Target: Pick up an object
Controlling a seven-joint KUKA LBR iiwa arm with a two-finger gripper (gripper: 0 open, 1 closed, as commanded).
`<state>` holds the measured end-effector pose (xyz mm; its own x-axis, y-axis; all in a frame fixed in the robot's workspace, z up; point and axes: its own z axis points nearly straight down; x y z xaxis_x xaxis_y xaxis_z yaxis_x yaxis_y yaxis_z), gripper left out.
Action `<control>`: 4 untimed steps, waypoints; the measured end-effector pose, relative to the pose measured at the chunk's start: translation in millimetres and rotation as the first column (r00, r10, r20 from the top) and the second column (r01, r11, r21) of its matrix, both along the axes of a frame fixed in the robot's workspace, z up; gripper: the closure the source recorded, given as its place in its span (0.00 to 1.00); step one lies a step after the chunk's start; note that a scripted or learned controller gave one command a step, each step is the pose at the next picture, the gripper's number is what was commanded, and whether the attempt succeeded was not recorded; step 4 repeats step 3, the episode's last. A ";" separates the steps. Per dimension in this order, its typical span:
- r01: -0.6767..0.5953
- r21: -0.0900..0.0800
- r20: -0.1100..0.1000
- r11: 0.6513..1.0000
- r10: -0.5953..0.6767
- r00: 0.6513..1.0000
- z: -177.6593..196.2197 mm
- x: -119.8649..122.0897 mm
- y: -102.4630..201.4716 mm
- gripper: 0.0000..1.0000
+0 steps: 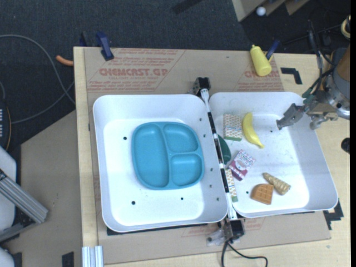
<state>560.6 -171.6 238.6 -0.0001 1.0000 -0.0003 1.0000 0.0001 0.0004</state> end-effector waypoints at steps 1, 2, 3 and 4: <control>-0.001 0.002 -0.003 1.000 0.001 1.000 -94.3 38.9 43.5 0.00; -0.002 0.001 0.002 1.000 0.002 1.000 -150.5 59.2 40.3 0.00; -0.002 0.002 0.006 1.000 0.002 1.000 -139.7 60.5 41.1 1.00; -0.002 0.002 0.006 1.000 0.002 1.000 -139.7 60.5 41.1 1.00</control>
